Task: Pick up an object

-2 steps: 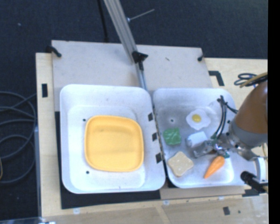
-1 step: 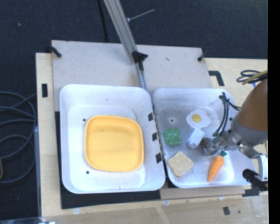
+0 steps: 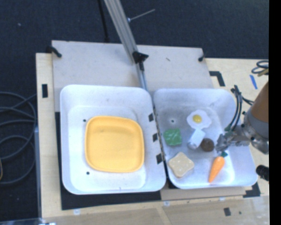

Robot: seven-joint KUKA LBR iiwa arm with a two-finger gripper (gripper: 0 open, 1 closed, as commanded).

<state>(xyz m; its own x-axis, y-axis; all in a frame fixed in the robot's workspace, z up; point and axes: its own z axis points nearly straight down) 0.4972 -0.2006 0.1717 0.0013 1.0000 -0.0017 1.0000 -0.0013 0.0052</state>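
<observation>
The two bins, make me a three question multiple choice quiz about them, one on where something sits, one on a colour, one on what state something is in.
1. Where does the yellow plate lie?
A. In the left bin
B. In the right bin
C. On the bench outside both bins

2. What colour is the small block lying left of the fried egg toy?
A. Red
B. Blue
C. Green

3. How does the toy carrot stand in relation to the gripper?
A. Lifted clear of the bin
B. Lying on the bin floor just below the gripper
C. Resting on the yellow plate

Answers:
1. A, the plate covers the middle of the left bin.
2. C, the block is plainly green.
3. B, the carrot lies flat near the right bin's front edge, with the gripper just above it in the view.
</observation>
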